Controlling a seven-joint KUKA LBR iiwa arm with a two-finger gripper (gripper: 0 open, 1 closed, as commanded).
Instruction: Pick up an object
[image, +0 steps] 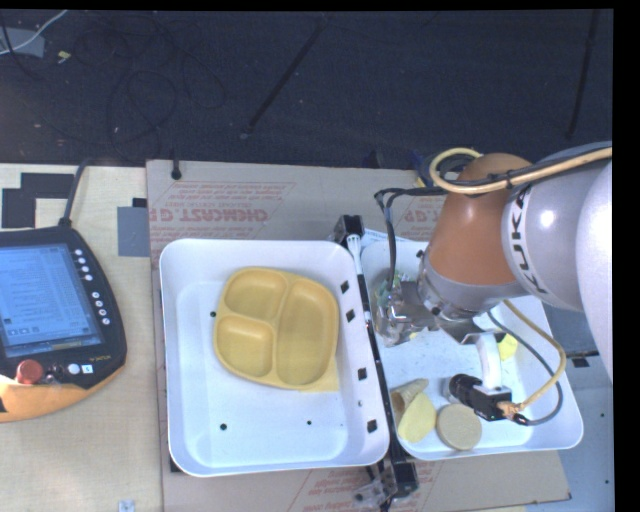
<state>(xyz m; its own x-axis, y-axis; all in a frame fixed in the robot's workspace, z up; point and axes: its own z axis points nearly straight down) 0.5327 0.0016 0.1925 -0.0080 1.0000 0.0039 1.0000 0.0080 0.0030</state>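
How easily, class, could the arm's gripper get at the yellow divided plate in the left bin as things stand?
Probably yes. The yellow divided plate lies alone and uncovered in the left bin, with nothing on top of it. The gripper is low in the right bin, beside the wall between the two, so it would have to lift over that.

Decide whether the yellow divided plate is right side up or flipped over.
Right side up: the yellow plate in the left bin shows three hollow sections facing upward.

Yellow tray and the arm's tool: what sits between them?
In the camera view, the bins' touching walls lie between tray and tool.
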